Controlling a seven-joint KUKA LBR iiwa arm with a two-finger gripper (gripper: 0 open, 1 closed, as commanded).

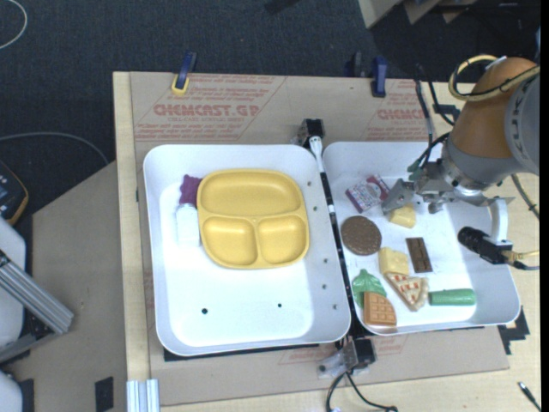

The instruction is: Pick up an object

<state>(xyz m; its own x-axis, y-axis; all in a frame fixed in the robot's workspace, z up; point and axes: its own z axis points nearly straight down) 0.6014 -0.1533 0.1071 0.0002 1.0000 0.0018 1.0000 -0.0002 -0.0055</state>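
The pincer (401, 197) hangs low in the right bin (506, 303), just above a small yellow block (402, 218); whether its fingers are open or closed cannot be told. Nothing is seen between them. A pink wrapper (364, 193) lies just left of it, near the bin's upper left wall. Below sit a brown cookie (361, 235), a cheese wedge (393, 261), a chocolate bar (418, 254), a pizza slice (409, 291), a waffle (378, 307) and a green marker (451, 297), crowded toward the bin's lower edge. The bin's upper right has bare floor. In the left bin (249, 320) a yellow tray (253, 215) fills the upper half; the lower half is bare floor.
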